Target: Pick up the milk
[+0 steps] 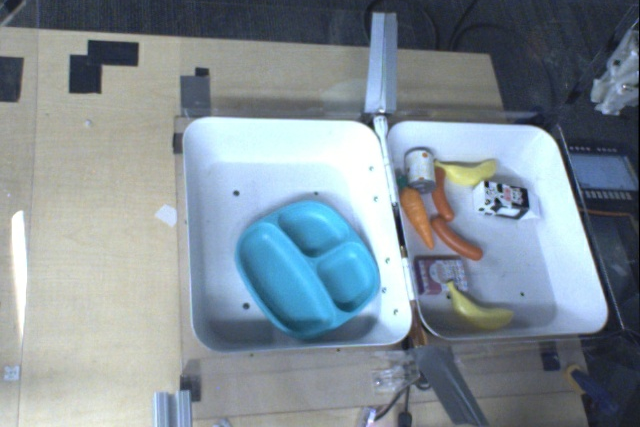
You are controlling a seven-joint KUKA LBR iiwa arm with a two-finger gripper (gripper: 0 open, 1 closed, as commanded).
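Checking left bin (pixel 200 245): noted one blue divided tray (pixel 305 265), set toward the near side. Checking right bin (pixel 575 245): noted milk carton (pixel 503 199), black and white, lying toward the far right, just beside a yellow banana (pixel 468 173); also logged a small can (pixel 419 167), orange carrot-like pieces (pixel 418 217) by the left wall, a dark packet (pixel 440 273) and a second banana (pixel 478 310) near the front. Located gripper (pixel 615 80) at the right edge beyond the bins, well apart from the milk carton; cannot tell claw state.
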